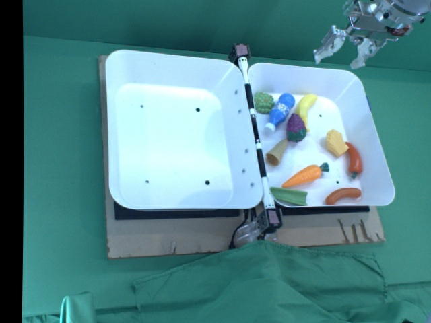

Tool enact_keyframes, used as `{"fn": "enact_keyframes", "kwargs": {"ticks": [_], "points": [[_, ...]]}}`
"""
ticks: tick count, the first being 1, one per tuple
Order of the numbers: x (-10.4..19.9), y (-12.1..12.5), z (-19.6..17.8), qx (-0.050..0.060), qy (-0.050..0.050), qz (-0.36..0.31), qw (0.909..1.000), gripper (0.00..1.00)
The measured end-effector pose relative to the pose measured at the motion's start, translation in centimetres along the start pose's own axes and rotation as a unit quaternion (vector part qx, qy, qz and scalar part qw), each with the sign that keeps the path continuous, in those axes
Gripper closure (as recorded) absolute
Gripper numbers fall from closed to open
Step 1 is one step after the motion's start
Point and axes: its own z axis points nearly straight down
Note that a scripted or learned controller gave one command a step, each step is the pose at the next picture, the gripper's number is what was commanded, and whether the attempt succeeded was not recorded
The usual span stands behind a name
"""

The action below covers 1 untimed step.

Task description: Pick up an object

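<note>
Camera view, contents as seen.

Gripper (343, 50): above the far right corner of the right bin (374, 155), fingers spread apart, nothing between them, well clear of every item below.

Right bin, items:
- green broccoli piece (263, 102), by the far left wall, next to the divider rail (254, 130).
- blue bottle (280, 110), tilted, just beside the broccoli piece.
- yellow banana (306, 105), just right of the bottle.
- purple grape bunch (295, 128), touching the banana's near end.
- tan ice-cream cone (276, 152), near the left wall, at mid-depth.
- yellow ridged piece (336, 142), toward the right wall.
- red pepper (354, 161), against the right wall.
- orange carrot (306, 175), centre, lying aslant.
- green pod (289, 196), at the near left corner.
- orange-red sausage (343, 195), at the near edge, right of the pod.

Left bin (121, 79): white, holding no items.

Both bins rest on a cardboard sheet (168, 241) over green cloth (60, 147).
</note>
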Motion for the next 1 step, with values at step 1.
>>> {"fn": "enact_keyframes", "kwargs": {"ticks": [1], "points": [[-3.87,-3.98,8.84,0.004,0.0,0.003,1.0,0.0]]}}
